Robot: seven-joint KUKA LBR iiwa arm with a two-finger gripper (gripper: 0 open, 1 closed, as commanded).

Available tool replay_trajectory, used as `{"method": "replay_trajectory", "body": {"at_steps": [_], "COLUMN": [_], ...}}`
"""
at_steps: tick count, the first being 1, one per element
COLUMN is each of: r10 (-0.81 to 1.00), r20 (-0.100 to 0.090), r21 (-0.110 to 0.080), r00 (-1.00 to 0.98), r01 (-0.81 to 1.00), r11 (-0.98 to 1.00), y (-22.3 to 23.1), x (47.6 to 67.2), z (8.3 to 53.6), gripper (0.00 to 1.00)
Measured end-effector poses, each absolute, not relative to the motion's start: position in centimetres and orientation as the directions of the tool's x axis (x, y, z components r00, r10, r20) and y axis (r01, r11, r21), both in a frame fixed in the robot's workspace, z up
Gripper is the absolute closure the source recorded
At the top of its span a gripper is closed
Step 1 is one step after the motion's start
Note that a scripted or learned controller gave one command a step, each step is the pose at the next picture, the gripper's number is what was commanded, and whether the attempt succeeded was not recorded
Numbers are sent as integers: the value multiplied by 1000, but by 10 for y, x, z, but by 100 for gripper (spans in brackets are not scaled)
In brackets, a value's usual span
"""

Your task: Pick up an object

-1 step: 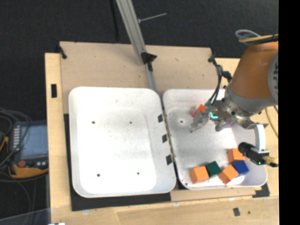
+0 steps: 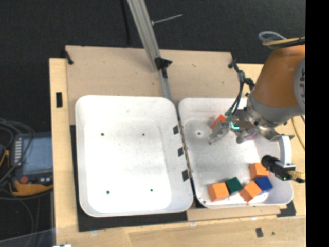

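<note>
Nearest, along the right bin's (image 2: 205, 112) front edge: orange block (image 2: 218, 190), green block (image 2: 234, 184), orange block (image 2: 252, 190), blue block (image 2: 264, 184). Above them, gripper (image 2: 220, 130) over same bin, small orange block (image 2: 219, 121) at its tip; hold unclear. Left bin (image 2: 123, 153) beside. Pale wooden desk (image 2: 118, 66), dark floor (image 2: 51, 14) around.

Off to your left a small screen unit (image 2: 35, 156) sits beside cables (image 2: 9, 133); a metal rail (image 2: 145, 27) slants overhead.

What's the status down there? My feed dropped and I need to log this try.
Gripper low over right bin, small orange piece at its fingers, grasp unconfirmed. Orange, green, blue blocks clustered at bin's near edge. Nothing blocking.
</note>
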State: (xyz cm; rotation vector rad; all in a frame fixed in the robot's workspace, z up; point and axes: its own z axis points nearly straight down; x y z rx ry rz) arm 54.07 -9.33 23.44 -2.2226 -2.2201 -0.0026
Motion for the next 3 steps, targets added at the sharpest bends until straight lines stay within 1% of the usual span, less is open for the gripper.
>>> {"method": "replay_trajectory", "body": {"at_steps": [1,2,3], "r10": [1000,1000,1000], "r20": [-1,-2,-3], "r21": [-5,-5,2], "r00": [5,3,2], "r01": [1000,1000,1000], "r11": [-5,-3,-2], "y": [-87,-99,-101], "x": [535,534,535], "z": [186,138,97], "gripper": [0,0,0]}}
